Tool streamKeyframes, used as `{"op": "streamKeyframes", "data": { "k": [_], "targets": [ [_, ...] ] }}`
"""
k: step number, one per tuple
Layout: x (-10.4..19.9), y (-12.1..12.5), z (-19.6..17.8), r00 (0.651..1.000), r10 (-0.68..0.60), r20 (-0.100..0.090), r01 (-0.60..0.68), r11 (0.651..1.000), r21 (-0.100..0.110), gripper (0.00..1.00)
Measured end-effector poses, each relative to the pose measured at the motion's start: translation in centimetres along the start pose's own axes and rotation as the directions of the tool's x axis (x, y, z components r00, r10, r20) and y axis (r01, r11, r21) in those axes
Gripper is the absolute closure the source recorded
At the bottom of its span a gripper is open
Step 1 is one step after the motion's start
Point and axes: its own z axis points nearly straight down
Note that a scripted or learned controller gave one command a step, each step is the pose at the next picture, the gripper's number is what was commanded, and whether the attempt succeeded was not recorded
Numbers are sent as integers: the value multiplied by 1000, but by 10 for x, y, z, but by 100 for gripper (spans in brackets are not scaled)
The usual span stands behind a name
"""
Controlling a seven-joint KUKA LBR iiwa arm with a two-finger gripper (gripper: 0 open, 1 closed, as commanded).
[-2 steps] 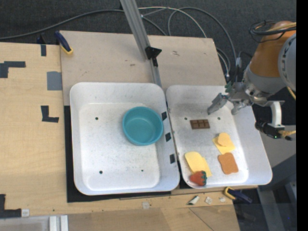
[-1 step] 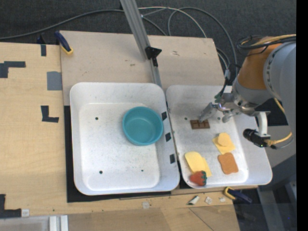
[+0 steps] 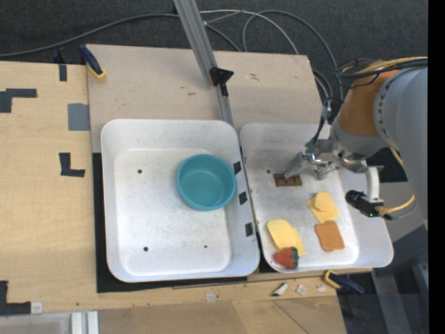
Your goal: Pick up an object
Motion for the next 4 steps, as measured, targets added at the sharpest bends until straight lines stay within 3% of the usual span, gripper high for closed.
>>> {"op": "streamKeyframes", "data": {
  "k": [1, 4],
  "targets": [
    [0, 2, -12, 1000, -1, 1, 1, 1000, -5, 100],
    [-11, 3, -183, 1000, 0, 0, 0, 1000, -3, 100]
  ]
}}
